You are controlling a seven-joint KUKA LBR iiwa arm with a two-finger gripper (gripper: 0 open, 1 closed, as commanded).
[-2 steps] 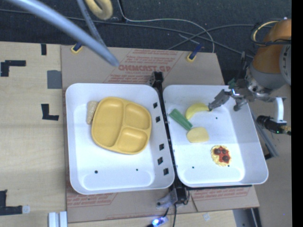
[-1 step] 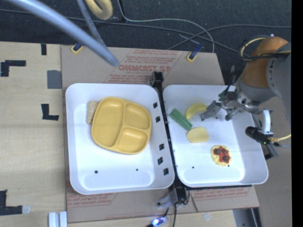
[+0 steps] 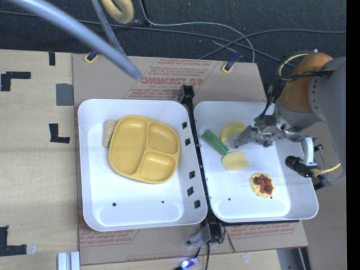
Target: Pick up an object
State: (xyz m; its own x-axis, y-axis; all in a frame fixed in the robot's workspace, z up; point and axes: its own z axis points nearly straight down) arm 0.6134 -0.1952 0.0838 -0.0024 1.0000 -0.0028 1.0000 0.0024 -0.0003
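Overhead, a bench topped with brown printed cardboard (image 3: 169,80) is seen from a slant, with pale wood panels (image 3: 34,151) marked by black shapes to the left and dark carpet (image 3: 225,10) strewn with cables behind. Two shallow white bins are set side by side, joined along a black clipped seam. The left bin (image 3: 135,212) is occupied by a glossy yellow plastic plate (image 3: 144,149), rounded and split into three compartments, with a rough tan sponge-like block (image 3: 108,133) tucked partly under its left edge.

The right bin (image 3: 292,207) is shared by four small toy foods: a flat green strip (image 3: 214,142) lying at a slant near the seam, a pale yellow rounded piece (image 3: 231,132) just behind it, a smooth yellow lump (image 3: 235,161) near the middle, and a little round pizza-like disc (image 3: 262,185) with red and dark topping toward the front. The grey arm, banded in orange, is reached in from the right, and its dark metal gripper (image 3: 246,138) is shown low over the bin, fingers spread apart, nothing gripped between them, its tips just beside the pale yellow rounded piece and above the yellow lump.
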